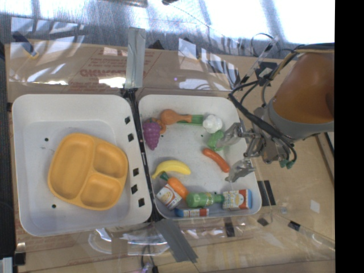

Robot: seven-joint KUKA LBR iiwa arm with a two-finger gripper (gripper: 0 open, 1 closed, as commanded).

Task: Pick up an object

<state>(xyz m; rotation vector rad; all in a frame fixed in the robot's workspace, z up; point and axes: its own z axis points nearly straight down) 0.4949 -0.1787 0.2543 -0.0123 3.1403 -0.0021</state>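
My gripper (232,155) hangs over the right edge of the right bin (187,102), its two fingers spread open with nothing between them. Just left of the fingertips lies a red-orange sausage (216,159). A white garlic bulb (212,123) with a green piece (215,140) under it sits by the upper finger (227,135). Further left are a banana (172,167), purple grapes (151,133) and an orange drumstick (172,117). Along the near wall lie a green bottle (203,199), a small carton (236,198), an orange-capped jar (170,191) and a blue item (191,212).
The left bin (34,112) holds a yellow divided plate (87,170). Cables (256,78) loop from the wrist above the right bin's far corner. The orange-banded arm (304,92) fills the space to the right of the bins.
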